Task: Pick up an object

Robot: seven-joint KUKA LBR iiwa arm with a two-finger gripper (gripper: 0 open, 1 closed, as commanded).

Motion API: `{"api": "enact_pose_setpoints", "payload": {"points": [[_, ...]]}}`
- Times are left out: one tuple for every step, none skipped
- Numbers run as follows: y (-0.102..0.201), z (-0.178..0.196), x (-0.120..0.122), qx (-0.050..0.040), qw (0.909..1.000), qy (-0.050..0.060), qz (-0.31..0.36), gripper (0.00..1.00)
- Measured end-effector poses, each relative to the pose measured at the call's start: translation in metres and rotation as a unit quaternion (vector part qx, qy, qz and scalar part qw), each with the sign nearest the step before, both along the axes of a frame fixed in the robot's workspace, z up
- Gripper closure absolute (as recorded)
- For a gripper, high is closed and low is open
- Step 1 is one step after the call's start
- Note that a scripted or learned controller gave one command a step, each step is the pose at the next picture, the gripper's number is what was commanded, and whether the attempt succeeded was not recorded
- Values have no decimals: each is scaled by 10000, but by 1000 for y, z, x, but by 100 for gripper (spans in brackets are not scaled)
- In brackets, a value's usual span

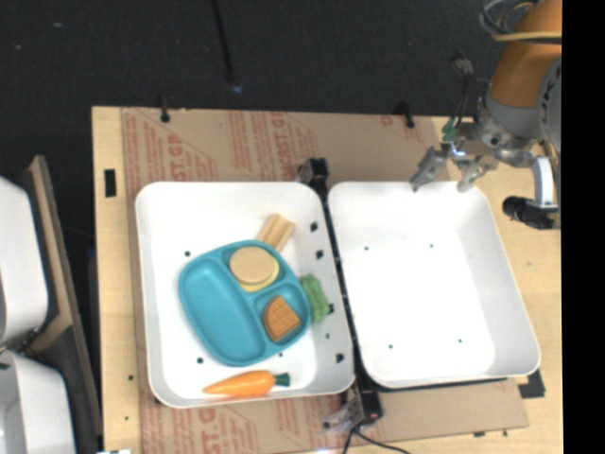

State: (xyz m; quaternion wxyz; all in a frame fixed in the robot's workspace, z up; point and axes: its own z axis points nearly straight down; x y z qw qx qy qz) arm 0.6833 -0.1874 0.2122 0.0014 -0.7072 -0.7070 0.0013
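Gripper [446, 171] hangs over the right bin's [425, 291] far rim, fingers spread, seemingly holding nothing; blue tray [227, 315], carrot [248, 383] and other toys crowd the left bin [161, 253]

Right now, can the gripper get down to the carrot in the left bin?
Probably yes. The carrot lies alone by the left bin's near wall, apart from the blue tray, nothing over it. The gripper hangs at the right bin's far edge.

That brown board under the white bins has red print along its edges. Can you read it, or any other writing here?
Red print on the cardboard sheet, along its top and left edges: too blurred to read.
Blue tray, toy carrot, both white bins: no writing visible.
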Motion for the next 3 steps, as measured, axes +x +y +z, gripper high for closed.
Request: {"api": "enact_pose_setpoints", "payload": {"points": [[-2,-43,3,-1,10000,-3,0,0],[-8,-86,1,-2,10000,-5,-2,0],[-8,-73,3,-11,10000,-33,1,100]]}}
